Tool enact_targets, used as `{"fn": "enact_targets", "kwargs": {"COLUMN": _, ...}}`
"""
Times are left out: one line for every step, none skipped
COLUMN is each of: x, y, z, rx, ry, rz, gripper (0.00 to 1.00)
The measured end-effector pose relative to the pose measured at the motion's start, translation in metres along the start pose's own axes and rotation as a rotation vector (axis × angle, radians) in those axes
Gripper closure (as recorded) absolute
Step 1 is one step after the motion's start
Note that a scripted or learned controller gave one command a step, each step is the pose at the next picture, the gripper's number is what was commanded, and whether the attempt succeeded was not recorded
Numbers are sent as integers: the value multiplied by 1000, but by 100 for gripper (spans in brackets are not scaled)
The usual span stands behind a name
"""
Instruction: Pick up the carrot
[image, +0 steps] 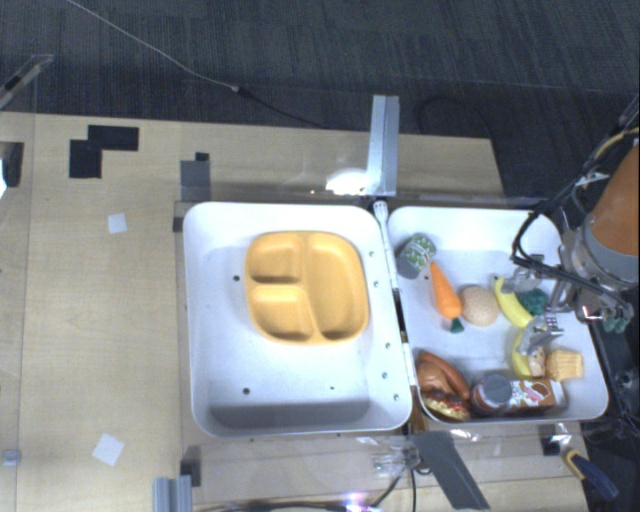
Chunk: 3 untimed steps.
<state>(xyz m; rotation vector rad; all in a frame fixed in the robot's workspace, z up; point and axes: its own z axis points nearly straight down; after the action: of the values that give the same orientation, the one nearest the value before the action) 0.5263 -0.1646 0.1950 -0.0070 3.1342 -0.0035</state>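
1. A pale wooden desk (90, 330) stood against a dark carpeted floor, with two shallow white bins set side by side on it.
2. The left bin (215, 300) held a yellow divided plate (303, 285), sitting toward the bin's upper middle.
3. The right bin (470, 225) was crowded with toy food.
4. The carrot (445, 291) lay in the left part of the right bin, its orange body pointing up and slightly left, its green stub at the lower end.
5. A grey-green can (416, 254) sat just above and left of the carrot, nearly touching its tip.
6. A beige round item (480, 306) rested just to the right of the carrot, and a banana (511, 303) curved beside that.
7. Along the bin's near wall lay a brown pastry-like item (441, 380) and a dark bottle (510, 394) on its side.
8. The gripper (545, 320) hung over the right side of the right bin, well apart from the carrot, above the banana and a yellow block (563, 364).
9. Whether the gripper was apart or together could not be told from this angle.
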Motion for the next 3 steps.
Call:
{"fn": "enact_targets", "kwargs": {"x": 12, "y": 73, "z": 105, "rx": -2, "ry": -10, "rz": 0, "gripper": 0}}
{"fn": "enact_targets", "kwargs": {"x": -46, "y": 78, "z": 106, "rx": -2, "ry": -8, "rz": 115, "gripper": 0}}
{"fn": "enact_targets", "kwargs": {"x": -90, "y": 80, "z": 106, "rx": -1, "ry": -7, "rz": 52, "gripper": 0}}
